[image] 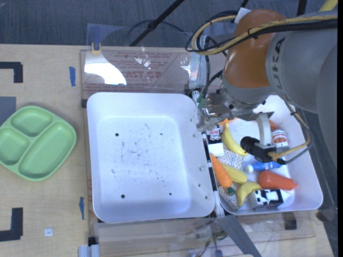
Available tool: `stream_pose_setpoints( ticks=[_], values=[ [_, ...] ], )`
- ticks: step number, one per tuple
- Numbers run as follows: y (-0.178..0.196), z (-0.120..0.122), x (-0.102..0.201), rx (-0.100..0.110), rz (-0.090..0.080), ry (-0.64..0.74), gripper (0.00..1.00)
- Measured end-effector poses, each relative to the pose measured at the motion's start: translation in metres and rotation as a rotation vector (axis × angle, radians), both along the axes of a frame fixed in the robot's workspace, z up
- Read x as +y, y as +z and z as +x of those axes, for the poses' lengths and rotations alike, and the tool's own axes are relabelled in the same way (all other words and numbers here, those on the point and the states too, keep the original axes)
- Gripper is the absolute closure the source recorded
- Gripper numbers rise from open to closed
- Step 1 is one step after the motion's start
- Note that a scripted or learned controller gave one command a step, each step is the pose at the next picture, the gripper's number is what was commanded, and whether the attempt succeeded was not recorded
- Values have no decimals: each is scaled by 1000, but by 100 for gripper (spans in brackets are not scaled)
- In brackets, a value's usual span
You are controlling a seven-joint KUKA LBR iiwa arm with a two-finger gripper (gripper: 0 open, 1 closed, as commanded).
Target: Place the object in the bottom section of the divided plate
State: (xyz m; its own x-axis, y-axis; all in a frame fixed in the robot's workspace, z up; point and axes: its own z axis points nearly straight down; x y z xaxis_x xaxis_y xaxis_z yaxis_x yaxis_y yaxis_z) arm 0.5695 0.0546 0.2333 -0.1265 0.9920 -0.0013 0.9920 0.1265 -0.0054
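The green divided plate [36, 142] lies on the wooden bench at the far left, with two small sections at its upper left and one long section along its lower right. My gripper [210, 114] hangs under the orange-banded wrist over the upper left corner of the right bin [308, 183], far from the plate. Just below it lie a yellow banana [231, 141] and a small black-and-white item [214, 135]. The arm's bulk hides the gripper's lower end, and I see nothing held in it.
The right bin holds several toys: a carrot [220, 170], corn [233, 171], a second banana [245, 190], an orange piece [276, 180], a blue piece [262, 166], a small bottle [278, 138], a cow figure [266, 198]. The left bin [139, 98] stands between them and the plate.
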Motion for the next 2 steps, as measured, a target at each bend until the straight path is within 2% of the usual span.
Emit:
stream_pose_setpoints(
  ticks=[1,2],
  values=[
    [-130,-54,54,2,0,-35,100],
    [-87,27,132,0,-3,-297,100]
  ],
)
